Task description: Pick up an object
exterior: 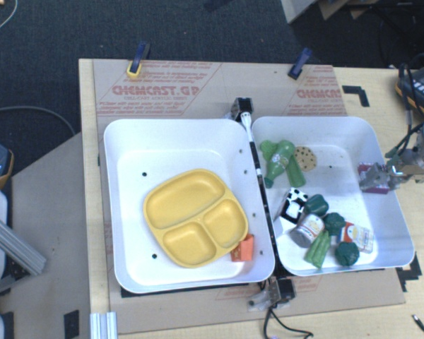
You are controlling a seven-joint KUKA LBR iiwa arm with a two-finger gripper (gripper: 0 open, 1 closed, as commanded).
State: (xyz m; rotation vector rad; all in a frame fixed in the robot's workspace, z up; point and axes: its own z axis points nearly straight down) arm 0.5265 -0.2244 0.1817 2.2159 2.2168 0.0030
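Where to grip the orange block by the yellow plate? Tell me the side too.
Grip the orange block across its two free sides, coming from above. It lies low in the left bin, apparently touching the yellow plate and close to the bin's wall, so a sideways approach looks blocked.

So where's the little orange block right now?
The orange block sits in the left bin, by its front right corner, right beside the yellow plate.

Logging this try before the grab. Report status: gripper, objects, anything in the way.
Gripper at right bin's right edge, holding nothing visible. Toys piled in that bin, cookie apart. Yellow plate in left bin. Nothing between gripper and pile.
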